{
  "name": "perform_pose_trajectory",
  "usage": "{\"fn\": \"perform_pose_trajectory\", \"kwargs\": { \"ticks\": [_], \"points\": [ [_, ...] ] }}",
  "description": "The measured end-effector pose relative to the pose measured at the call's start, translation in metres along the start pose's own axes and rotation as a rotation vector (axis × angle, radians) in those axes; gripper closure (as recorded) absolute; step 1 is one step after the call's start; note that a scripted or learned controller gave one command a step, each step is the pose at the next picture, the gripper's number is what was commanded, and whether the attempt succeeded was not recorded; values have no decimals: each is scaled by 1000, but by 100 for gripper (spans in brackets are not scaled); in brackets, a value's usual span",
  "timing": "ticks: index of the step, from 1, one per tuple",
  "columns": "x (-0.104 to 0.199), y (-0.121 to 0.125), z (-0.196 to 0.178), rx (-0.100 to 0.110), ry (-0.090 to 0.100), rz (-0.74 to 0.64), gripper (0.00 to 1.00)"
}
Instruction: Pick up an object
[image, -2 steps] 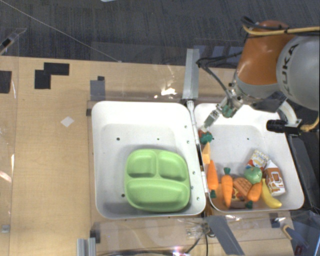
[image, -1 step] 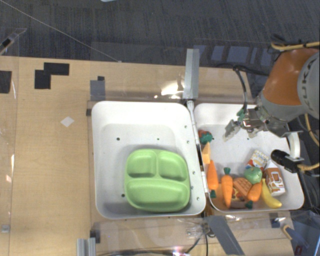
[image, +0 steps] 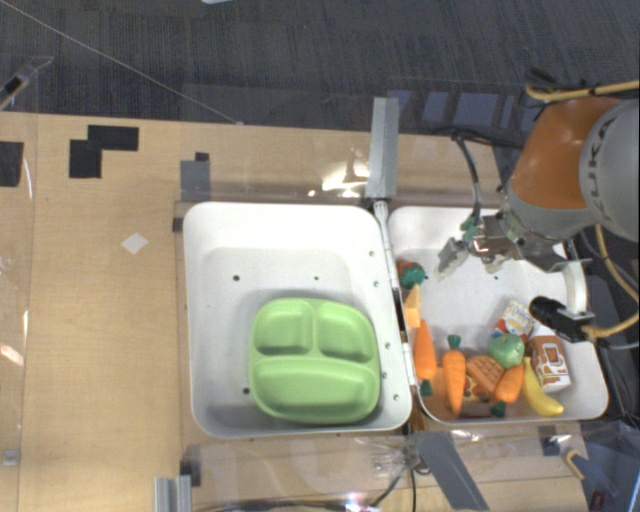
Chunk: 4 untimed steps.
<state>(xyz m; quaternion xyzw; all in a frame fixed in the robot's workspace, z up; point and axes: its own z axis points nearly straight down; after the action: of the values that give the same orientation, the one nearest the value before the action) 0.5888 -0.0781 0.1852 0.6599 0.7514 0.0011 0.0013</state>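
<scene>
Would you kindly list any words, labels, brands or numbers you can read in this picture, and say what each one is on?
"KU": part of dark lettering on the grey arm at the right edge; the rest is cut off.
Small carton in the right bin: printed label, too small and blurred to read.
Packet beside it: print too blurred to read.

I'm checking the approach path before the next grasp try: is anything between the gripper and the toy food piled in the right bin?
Nothing visible blocks it. The gripper hangs over bare floor in the upper part of the right bin, and the carrots, banana and other toys lie toward the bin's near edge, with open white floor between.
</scene>
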Motion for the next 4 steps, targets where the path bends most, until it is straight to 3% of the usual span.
{"fn": "perform_pose_trajectory", "kwargs": {
  "ticks": [1, 2, 3, 4],
  "points": [
    [-11, -37, 88, -3, 0, -201, 0],
    [-5, 21, -1, -4, -2, -280, 0],
    [-12, -45, 90, -3, -1, -178, 0],
    [3, -102, 89, -1, 1, -69, 0]
  ]
}}
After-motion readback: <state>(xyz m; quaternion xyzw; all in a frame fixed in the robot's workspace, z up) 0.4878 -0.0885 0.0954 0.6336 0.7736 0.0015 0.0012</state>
